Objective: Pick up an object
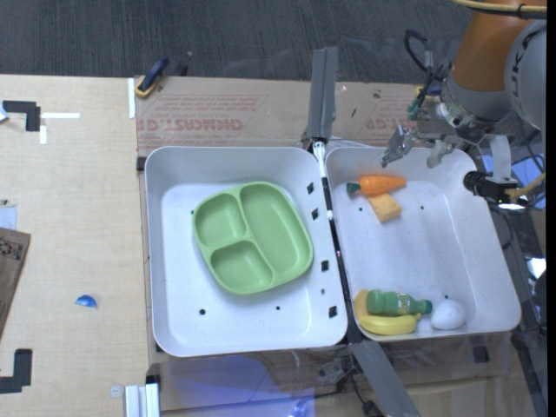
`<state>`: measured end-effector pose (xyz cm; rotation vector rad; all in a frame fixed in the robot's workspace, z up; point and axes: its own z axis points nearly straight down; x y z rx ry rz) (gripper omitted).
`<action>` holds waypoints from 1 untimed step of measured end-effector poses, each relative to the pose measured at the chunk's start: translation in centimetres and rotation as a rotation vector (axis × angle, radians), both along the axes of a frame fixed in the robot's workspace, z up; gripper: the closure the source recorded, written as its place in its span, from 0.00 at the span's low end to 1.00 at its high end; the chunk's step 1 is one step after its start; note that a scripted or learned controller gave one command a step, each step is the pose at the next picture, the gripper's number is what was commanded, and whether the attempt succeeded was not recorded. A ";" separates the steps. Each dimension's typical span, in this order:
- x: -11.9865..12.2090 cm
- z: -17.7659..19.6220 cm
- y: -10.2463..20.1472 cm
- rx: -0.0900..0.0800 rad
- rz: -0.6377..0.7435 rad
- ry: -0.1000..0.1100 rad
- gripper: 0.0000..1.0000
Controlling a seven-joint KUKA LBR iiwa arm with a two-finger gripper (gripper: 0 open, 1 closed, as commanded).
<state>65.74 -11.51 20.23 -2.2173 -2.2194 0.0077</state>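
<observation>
Gripper [415, 147] spread, nothing held, hovering over right bin [486, 259] far edge, probably lining up carrot [380, 183] below.

grey arm [530, 59] with an orange band, black cables, and a metallic two-finger end effector [417, 148]

Right bin [473, 259] has a carrot [380, 183] lying flat by the back wall, touching a yellow block [385, 208]. Up front, a green bottle [395, 303] rests on a banana [387, 323] beside a white ball [448, 315].
</observation>
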 end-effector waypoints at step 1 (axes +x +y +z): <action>0.2 -11.2 1.1 0.001 0.188 -0.004 0.00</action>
